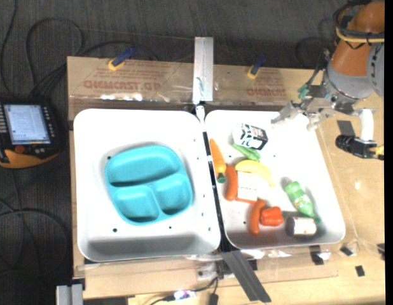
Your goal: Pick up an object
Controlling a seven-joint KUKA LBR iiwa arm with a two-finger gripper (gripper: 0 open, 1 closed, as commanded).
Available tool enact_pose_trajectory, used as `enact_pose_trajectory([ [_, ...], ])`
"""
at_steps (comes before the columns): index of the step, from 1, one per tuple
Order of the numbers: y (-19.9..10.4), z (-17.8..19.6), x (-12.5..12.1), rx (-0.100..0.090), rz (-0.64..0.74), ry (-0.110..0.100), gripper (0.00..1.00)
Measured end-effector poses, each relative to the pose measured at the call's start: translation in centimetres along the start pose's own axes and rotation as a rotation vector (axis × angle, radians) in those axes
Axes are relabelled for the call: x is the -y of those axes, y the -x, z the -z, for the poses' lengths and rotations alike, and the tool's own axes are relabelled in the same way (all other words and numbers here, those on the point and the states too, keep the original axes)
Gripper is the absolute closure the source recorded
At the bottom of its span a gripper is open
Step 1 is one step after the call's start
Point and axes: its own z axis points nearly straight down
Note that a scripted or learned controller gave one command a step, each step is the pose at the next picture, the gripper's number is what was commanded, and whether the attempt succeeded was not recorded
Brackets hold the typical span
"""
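We are looking down on two shallow white bins sitting side by side on the bench. The left bin is holding a turquoise divided tray, lying tilted with its three compartments facing up.

The right bin is holding all the small objects. Near its upper middle, a black-and-white box is resting, with a green pepper touching its lower edge. Just below them a yellow banana is lying across the top of a white card with small print. Along the bin's left wall an orange carrot is pointing up the bin, and a second orange piece is lying just beside the card's left edge. Lower down, another orange carrot-like piece is touching a red pepper. A green bottle is lying on its side toward the right wall, and a dark cylinder with a white end is sitting in the lower right corner.

The gripper is hanging over the upper right rim of the right bin, well apart from every object; we cannot tell how its fingers are standing. Above it we are seeing the orange band of the arm. A handheld control tablet is lying on the floor to the left of the bench.
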Motion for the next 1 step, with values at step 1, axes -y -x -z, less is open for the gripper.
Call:
enact_pose_trajectory([
  [1,-2.7,-10.87,7.75,0.005,0.089,0.013,0.0],
])
